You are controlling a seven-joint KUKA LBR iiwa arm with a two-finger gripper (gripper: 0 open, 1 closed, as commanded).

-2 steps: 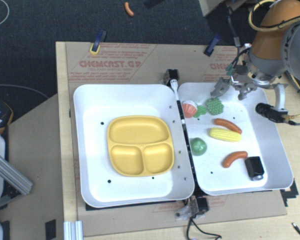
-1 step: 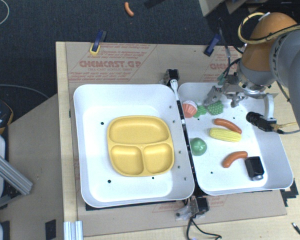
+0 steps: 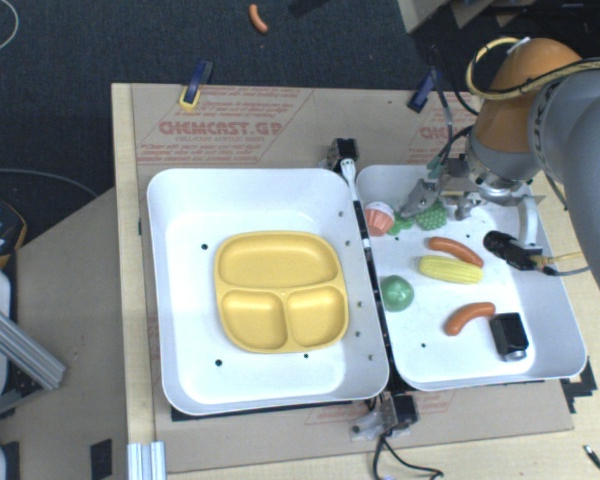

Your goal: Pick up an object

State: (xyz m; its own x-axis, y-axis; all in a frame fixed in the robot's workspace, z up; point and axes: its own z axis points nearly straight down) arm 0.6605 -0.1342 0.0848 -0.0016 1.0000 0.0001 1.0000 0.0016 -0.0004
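FYI: the gripper [image 3: 435, 200] sat low over the 11 o'clock part of the right bin [image 3: 420, 356], right on top of the green piece [image 3: 431, 217]. My read is that this was the pick target. You couldn't tell from this angle whether the gripper was apart or closed, and nothing showed clamped in it, so don't count it as a grasp. The green piece lay on the bin floor, close to the 12 o'clock wall. The cup [image 3: 379, 218] was just beside it at 9 o'clock, tight against the divider. That corner was cramped: wall at 12, cup and divider at 9, upper sausage [image 3: 455, 250] near at 5. Any sideways slip would probably bump the cup. Straight up looked like the cleanest exit. Corn [image 3: 450, 269] lay just under the upper sausage, ball [image 3: 396, 291] was at 8 o'clock by the divider, and lower sausage [image 3: 469, 317] and black block [image 3: 509, 334] were near each other around 5 o'clock. There was bare floor along the 6 o'clock edge. The left bin [image 3: 180, 228] held just the yellow plate [image 3: 280, 290] in the centre, with open floor all round it and plenty of room there if you needed a drop zone.
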